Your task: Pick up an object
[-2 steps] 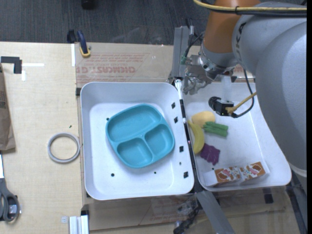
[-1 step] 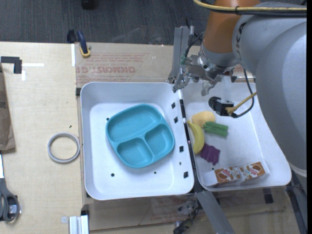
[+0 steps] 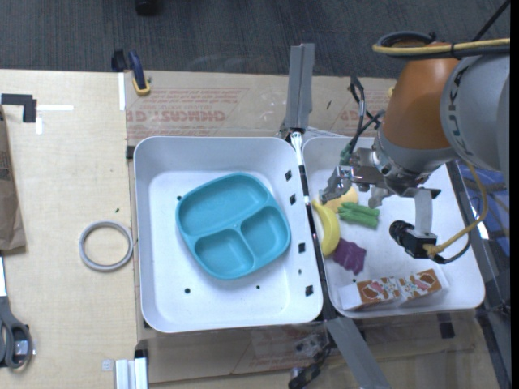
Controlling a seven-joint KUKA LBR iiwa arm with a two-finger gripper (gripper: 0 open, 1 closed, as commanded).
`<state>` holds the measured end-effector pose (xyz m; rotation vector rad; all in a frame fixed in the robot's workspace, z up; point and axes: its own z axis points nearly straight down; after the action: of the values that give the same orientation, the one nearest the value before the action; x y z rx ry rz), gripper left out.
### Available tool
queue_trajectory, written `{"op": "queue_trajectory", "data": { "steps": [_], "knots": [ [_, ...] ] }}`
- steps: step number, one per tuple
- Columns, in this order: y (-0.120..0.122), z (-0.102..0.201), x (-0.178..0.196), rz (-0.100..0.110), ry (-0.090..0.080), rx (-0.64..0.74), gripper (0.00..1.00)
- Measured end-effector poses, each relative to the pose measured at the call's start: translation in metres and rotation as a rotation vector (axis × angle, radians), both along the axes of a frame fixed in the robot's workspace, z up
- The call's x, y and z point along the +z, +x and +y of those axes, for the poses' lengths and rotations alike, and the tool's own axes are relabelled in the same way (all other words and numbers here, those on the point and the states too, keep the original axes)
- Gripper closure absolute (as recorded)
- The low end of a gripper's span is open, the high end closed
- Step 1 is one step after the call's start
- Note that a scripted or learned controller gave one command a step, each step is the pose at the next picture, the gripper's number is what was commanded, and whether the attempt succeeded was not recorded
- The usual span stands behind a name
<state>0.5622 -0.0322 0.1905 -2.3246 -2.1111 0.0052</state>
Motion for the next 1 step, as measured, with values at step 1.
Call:
{"op": "queue_trajectory", "data": {
  "steps": [1],
  "knots": [
    [-0.0552, -0.0356, 0.0002, 0.0, 0.001, 0.072, 0.0]
  ]
}}
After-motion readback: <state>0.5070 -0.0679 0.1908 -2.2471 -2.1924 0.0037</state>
